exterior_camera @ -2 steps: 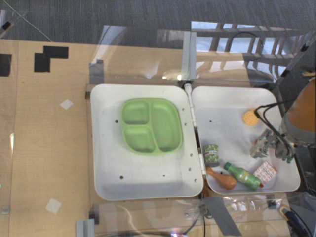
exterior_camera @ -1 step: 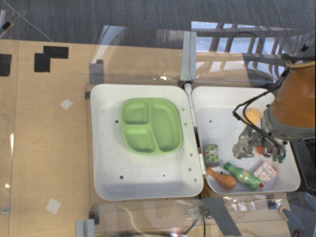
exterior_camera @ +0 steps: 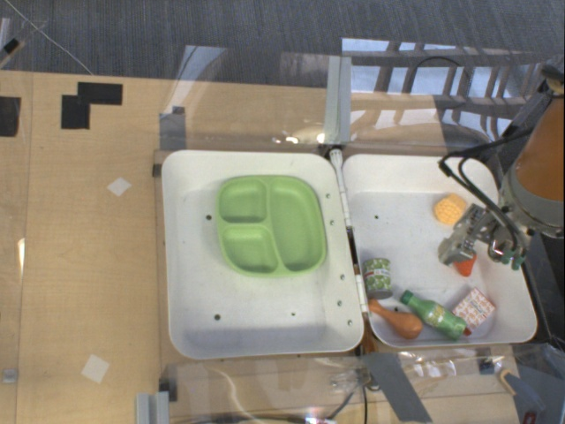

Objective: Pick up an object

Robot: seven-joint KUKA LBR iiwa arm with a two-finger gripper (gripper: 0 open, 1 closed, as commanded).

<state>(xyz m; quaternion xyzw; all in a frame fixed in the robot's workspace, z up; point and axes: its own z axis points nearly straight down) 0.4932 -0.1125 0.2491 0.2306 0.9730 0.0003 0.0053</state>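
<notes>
Orange object (exterior_camera: 465,266) in the right bin (exterior_camera: 388,179), just beneath the tool (exterior_camera: 459,247) (whose spread cannot be told), would best be approached by a straight descent, clear of the nearby yellow piece (exterior_camera: 450,208).

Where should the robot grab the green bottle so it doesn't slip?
Probably the middle of the green bottle, coming straight down from above. It lies on its side, slanting, so the fingers should close across its round body, not along it. The chicken leg crowds its cap end.

Green tray (exterior_camera: 269,224), green bottle (exterior_camera: 433,315), yellow sponge (exterior_camera: 450,208), white bins (exterior_camera: 190,325).
</notes>
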